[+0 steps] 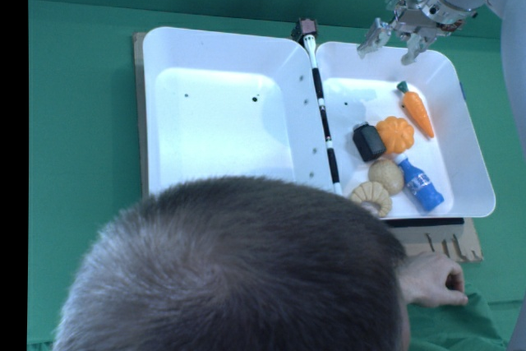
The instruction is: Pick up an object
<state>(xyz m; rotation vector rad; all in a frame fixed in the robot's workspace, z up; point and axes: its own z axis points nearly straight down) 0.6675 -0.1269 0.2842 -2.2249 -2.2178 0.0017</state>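
The claw (393, 43) hangs above the far rim of the right bin (470, 121), its two pale metal fingers (373, 37) spread apart with nothing between them. Above it the wrist is ribbed grey metal, then a smooth orange band, with thin dark cables looping along the side.

The pickable things all lie below the claw, nearer the camera, inside the right bin. Closest is a toy carrot (417, 111), a tapered glossy orange cone with a small green top, a little to the claw's right. Further down sits a toy pumpkin (395, 134), round, orange and lobed, touching a black rounded block (368, 141) with a matte finish. Beyond those lie a tan bun-shaped piece (385, 173), a ridged beige shell-like round (372, 197) and a blue plastic bottle (422, 187) with a white cap and a white label whose print is too small to read.

Left of the claw a black-and-white striped rod (322, 117) runs along the seam between the bins. The left bin (156, 53) is smooth glossy white plastic with a few dark specks. Both bins rest on brown cardboard (440, 243) over green cloth (82, 94). A person's short grey-haired head (238, 267) fills the near foreground, and a hand (431, 279) rests by the cardboard
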